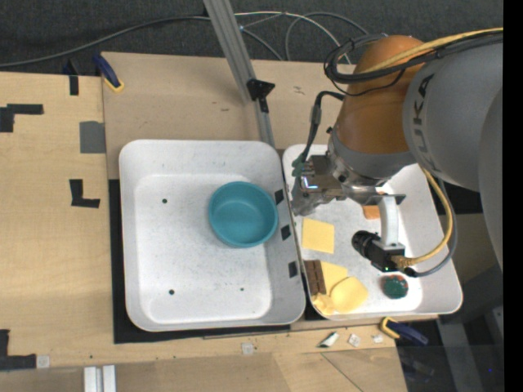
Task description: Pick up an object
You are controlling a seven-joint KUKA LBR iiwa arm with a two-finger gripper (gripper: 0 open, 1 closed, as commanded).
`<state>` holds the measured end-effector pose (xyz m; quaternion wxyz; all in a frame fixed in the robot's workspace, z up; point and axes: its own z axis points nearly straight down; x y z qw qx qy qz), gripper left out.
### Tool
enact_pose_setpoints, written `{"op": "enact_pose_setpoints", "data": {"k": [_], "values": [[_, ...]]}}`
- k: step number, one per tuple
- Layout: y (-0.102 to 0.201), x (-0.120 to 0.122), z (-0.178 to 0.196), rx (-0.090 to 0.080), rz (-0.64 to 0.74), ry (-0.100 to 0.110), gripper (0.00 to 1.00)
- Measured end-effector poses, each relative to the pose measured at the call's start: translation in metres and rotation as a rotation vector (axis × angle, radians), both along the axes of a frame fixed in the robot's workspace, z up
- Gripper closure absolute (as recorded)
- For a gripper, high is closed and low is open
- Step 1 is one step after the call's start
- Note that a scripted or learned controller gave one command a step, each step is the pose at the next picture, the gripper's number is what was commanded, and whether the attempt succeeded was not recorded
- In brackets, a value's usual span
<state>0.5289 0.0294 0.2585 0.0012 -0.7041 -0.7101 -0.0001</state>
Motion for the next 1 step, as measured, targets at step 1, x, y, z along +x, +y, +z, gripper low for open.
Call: {"op": "enact_pose_setpoints", "data": {"k": [1], "values": [[0.0578, 0.0028, -0.0072, -0.001, -0.001, 0.001, 1.0]]}}
